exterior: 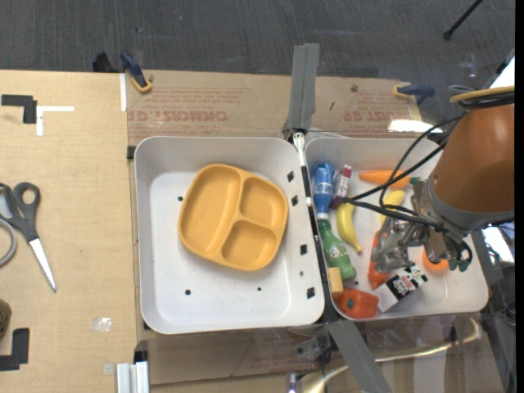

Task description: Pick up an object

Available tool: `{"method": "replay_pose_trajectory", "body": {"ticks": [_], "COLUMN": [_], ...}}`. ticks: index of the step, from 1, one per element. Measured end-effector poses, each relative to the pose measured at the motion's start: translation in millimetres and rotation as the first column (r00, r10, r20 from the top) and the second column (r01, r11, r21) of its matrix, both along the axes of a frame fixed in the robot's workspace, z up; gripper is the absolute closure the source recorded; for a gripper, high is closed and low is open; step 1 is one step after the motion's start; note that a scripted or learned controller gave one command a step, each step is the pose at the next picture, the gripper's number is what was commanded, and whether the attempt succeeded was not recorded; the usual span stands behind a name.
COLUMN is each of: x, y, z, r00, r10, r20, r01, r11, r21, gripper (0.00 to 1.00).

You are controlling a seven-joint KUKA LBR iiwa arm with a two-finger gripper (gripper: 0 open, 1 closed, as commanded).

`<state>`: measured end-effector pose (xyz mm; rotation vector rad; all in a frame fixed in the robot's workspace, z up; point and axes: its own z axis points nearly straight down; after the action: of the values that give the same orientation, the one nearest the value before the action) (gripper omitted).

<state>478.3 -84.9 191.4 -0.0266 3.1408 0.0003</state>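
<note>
Crowding right bin (479, 297) — banana (350, 228), bottles (324, 182), arm (479, 166)

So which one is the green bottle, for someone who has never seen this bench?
Look in the right bin, the cluttered one. Along its left wall, below the blue bottle and left of the banana, lies the green bottle. It is the one green thing in that bin.
</note>
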Motion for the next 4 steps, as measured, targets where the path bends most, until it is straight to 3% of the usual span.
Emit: {"method": "replay_pose_trajectory", "body": {"ticks": [1,2,3,4], "x": [0,17,31,4], "y": [0,-22,-8,-14], "z": [0,-95,-95,-95], "r00": [1.000,0.999,0.976,0.966], "r10": [0.000,-0.047,-0.216,-0.258], "r20": [0.000,0.010,0.012,0.017], "r01": [0.000,0.047,0.216,0.258], "r11": [1.000,0.999,0.976,0.966], "r21": [0.000,0.000,0.001,0.002], "gripper": [0.00,0.00,0.00,0.00]}}
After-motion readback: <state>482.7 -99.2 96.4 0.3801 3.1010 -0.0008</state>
